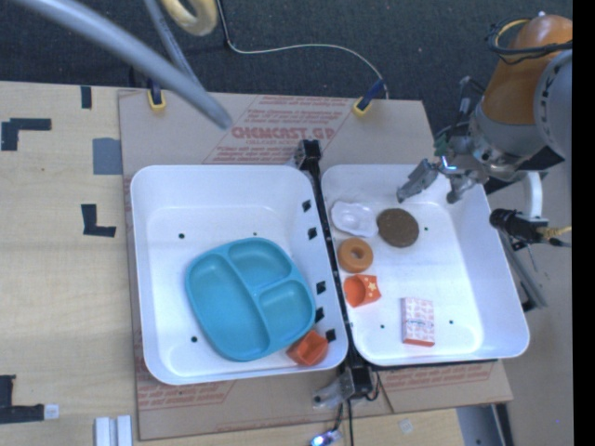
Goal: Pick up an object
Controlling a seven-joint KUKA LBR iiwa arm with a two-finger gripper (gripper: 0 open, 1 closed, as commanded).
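Two white bins sit side by side on a cardboard sheet (279,128) laid over the bench. The arm (525,72) (grey, with its orange band up near the top right) reaches in over the far right corner of the right bin (483,328). Its gripper (434,186) hangs above that bin's far edge with the two fingers spread apart and nothing between them.

In the right bin, a brown disc (398,228) lies near the far edge, just below the gripper and apart from it. Beside it, toward the divider, rests a small white piece (350,217). A donut (355,255) sits just nearer than the white piece, close to the divider, and an orange-red packet (363,290) lies just nearer still, along the same inner edge. A pink and white box (417,321) lies toward the bin's near edge, well apart from the others.

The left bin (153,249) holds a blue tray (250,296) (three compartments, set at a slant) that takes up its middle and near part. An orange piece (309,347) rests in the near right corner of that bin, touching the tray's edge.

A black divider strip (321,240) runs between the bins. A yellow clamp (155,99) and a blue and yellow one (369,98) grip the cardboard's far edge, and a thin white cable (307,49) loops across the dark floor behind.
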